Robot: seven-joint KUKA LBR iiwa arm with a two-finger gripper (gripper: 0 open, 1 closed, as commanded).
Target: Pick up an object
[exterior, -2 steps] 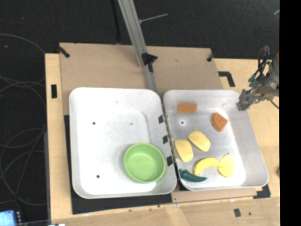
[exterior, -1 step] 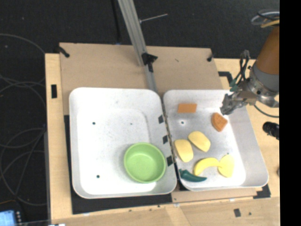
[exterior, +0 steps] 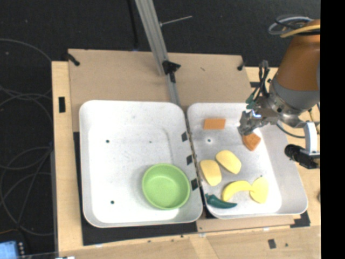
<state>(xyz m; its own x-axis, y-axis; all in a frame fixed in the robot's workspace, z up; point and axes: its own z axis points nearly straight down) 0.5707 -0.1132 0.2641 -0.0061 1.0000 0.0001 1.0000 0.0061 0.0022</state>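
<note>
Bench [exterior: 118, 74] bearing two white bins [exterior: 126, 117]

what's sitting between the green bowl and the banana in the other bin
In the camera view, between the green bowl and the banana lie the two bins' adjoining walls, a yellow oval piece and a dark green pepper-like item.

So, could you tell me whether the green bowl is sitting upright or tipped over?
Upright: the green bowl rests in the left bin, its round opening facing up.

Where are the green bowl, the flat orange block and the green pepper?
green bowl [exterior: 166, 185]: camera view, inside bottom of the bowl.
flat orange block [exterior: 214, 124]: camera view, middle of its top face.
green pepper [exterior: 220, 201]: camera view, middle of its body.
</note>
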